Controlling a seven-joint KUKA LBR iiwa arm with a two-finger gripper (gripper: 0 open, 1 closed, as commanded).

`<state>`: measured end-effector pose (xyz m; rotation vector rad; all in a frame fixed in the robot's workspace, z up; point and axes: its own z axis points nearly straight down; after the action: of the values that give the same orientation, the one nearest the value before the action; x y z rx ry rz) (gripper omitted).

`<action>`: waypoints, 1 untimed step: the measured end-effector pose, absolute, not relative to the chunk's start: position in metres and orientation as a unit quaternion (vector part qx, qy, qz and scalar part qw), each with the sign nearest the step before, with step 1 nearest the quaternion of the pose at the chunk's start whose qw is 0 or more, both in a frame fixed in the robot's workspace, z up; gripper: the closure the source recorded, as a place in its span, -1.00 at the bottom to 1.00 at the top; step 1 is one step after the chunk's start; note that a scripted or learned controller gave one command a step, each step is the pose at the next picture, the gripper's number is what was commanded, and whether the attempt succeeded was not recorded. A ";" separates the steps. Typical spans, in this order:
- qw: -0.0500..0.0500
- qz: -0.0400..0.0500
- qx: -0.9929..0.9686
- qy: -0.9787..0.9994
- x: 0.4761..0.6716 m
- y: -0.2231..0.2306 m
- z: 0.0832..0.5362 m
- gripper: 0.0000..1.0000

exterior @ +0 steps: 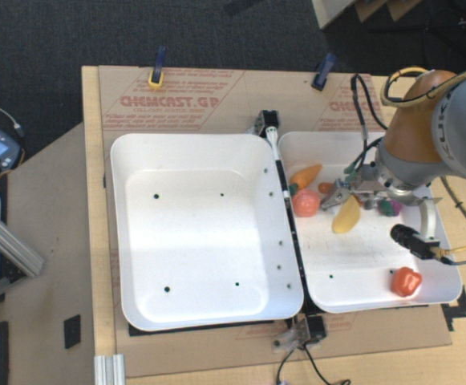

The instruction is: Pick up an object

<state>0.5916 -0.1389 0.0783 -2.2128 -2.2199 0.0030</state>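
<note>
White bins (192,239); orange carrot (306,174); pink ball (305,204); yellow banana (346,216); red pepper (407,281).

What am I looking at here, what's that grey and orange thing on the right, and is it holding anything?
You are looking down at a slant from one fixed camera above a workbench. The grey and orange thing is a robot arm reaching in from the right. At its end is a gripper, a two-finger claw for picking things up.

On the bench sit two shallow white bins side by side. The left bin is the bigger one. The right bin holds small toy foods: an orange carrot, a pink round piece, a yellow piece and a red pepper.

The gripper hangs low over the right bin, just above the yellow piece. I cannot tell whether it holds anything; nothing is clearly between its fingers.
</note>
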 end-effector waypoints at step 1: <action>-0.002 -0.001 -0.707 -0.707 0.594 -0.143 0.095 1.00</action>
<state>0.5939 -0.1427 0.0954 -2.2240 -2.2236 -0.0026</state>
